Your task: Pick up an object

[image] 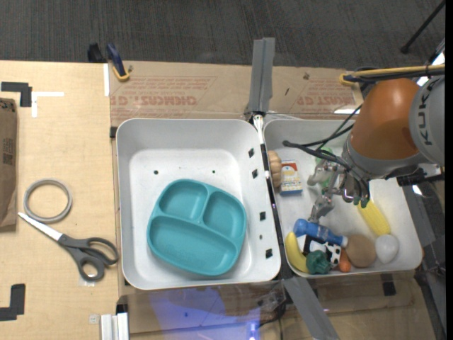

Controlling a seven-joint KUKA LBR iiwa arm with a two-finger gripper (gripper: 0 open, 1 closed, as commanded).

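Note:
My gripper (328, 198) hangs over the middle of the right bin (410, 262), below the orange wrist band. Nothing shows held in it. Just below it lies a blue object (314, 229). A yellow banana (293, 253), a green item (318, 262) and a black-and-white piece (324, 245) crowd the bin's front left corner. To the right are a brown ball (361, 250), a white egg (387, 246) and a yellow piece (375, 217). A small printed box (289, 178) sits by the left wall.
The left bin (134, 154) holds a teal divided plate (197, 227). Scissors (74, 246) and a tape roll (47, 199) lie on the bench to the left. Cables trail from the wrist over the right bin.

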